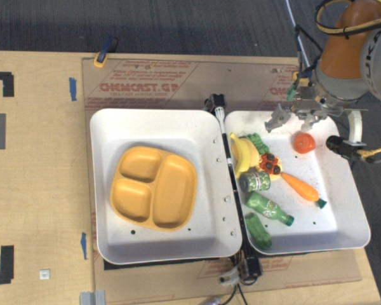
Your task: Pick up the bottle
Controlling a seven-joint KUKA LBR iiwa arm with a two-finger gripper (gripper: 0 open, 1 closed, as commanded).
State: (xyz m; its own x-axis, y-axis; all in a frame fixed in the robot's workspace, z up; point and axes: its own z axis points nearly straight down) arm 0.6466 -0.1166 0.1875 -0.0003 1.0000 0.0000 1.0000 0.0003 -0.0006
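The bottle (270,210) is green with a paler label and lies on its side in the lower left part of the right bin (343,224). My gripper (291,122) hangs over the far end of that bin, well above and beyond the bottle. Its two fingers are spread open and hold nothing. One fingertip (307,124) is just above a red tomato (304,143).
Around the bottle lie a small can (257,182), a carrot (301,187), a banana (241,153), a red-and-black toy (270,164), a green vegetable (260,142) and a dark green pickle (259,232). The left bin (108,234) holds a yellow divided plate (155,187).
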